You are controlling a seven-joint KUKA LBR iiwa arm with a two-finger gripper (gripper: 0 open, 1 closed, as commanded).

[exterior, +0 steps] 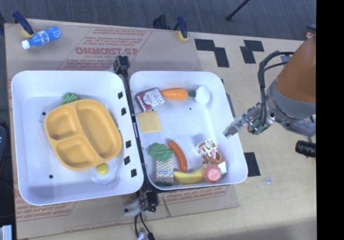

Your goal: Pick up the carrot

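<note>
Carrot (174, 93) lies flat at far edge of right bin (232, 126), between red-and-white packet (150, 99) and white egg (202, 94); green top points toward egg; gripper (236, 127) hangs outside that bin, just past its right wall, well apart from carrot; nothing visibly in its grasp; how wide claw stands, cannot tell; yellow divided plate (81, 133) sits in left bin (21, 142).
</note>
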